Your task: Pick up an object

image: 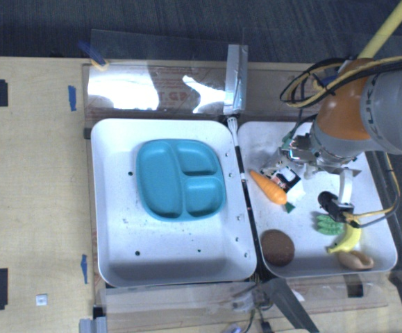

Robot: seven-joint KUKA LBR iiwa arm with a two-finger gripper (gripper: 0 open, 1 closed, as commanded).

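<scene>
We judge the toy carrot (268, 187), lying in the right bin (381, 252) just beside our pincer (289, 165), light, stiff and slick, best gripped across its thick orange middle.

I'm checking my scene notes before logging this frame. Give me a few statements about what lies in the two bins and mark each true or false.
1. The blue divided tray lies in the left bin. True.
2. The carrot lies in the left bin. False: it is in the right bin.
3. The brown round object sits near the right bin's front edge. True.
4. The banana rests on the blue divided tray. False: it is in the right bin.
5. The end effector is above the right bin. True.
</scene>
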